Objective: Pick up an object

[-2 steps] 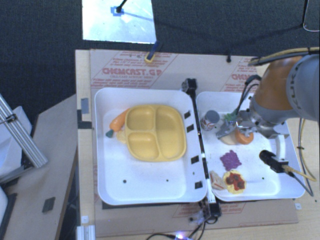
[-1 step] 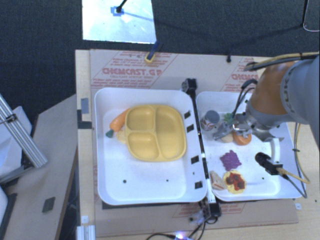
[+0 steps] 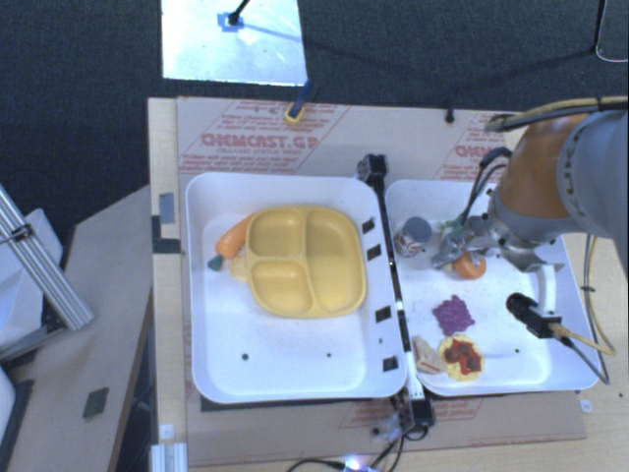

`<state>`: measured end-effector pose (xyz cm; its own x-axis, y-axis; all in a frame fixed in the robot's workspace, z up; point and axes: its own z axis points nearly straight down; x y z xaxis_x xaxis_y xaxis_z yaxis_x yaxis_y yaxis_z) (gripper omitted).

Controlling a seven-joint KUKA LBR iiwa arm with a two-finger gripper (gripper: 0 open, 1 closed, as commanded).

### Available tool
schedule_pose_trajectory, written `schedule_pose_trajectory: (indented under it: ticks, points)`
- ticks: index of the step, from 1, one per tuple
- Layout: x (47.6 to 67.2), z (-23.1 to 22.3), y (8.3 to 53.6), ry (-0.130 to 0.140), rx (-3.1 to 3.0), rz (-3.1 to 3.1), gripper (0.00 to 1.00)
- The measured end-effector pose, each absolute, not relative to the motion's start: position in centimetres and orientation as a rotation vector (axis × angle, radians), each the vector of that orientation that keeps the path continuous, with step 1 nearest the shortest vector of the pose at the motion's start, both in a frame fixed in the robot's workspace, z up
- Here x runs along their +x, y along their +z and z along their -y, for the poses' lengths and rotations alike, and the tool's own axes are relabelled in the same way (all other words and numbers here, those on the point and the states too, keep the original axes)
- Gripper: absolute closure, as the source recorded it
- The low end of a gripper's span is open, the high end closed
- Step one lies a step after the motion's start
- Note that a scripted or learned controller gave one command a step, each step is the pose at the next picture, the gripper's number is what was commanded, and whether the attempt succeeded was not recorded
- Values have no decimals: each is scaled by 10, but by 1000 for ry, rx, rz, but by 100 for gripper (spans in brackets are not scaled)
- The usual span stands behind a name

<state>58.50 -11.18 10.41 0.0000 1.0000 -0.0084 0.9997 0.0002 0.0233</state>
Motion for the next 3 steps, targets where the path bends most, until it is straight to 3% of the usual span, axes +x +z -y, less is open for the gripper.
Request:
schedule_pose_trajectory:
  ticks: [2,3]
  points:
    - [596,110,220,7,2212,-2222,100]
    - [603,54,233,7,2209,-2232,100]
